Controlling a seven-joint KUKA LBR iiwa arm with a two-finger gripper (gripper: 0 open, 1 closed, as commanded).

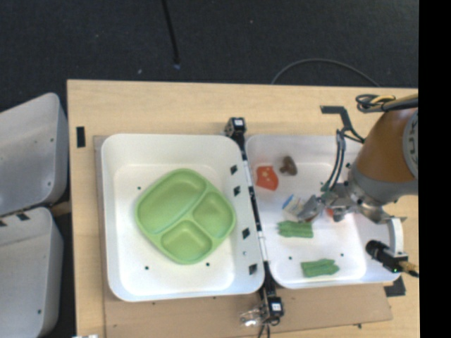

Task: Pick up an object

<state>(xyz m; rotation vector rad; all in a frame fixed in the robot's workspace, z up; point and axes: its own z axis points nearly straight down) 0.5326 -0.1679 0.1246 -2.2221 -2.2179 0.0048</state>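
A pale wooden desk (176,108) on dark carpet (211,27) carries two white bins. The left bin (113,210) holds a green divided plate (185,215). In the right bin (352,273), the jaws (308,208) hang over a green piece (294,229); whether apart or together, I cannot tell.

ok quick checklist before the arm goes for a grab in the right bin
1. Gripper over right bin: ok.
2. Target close: upper green piece lies just below the gripper: ok.
3. Anything between the fingers already: cannot tell.
4. Neighbours apart: orange piece, brown piece, lower green piece all separate: ok.
5. Small blue item sits right beside the gripper, may interfere: not ok.
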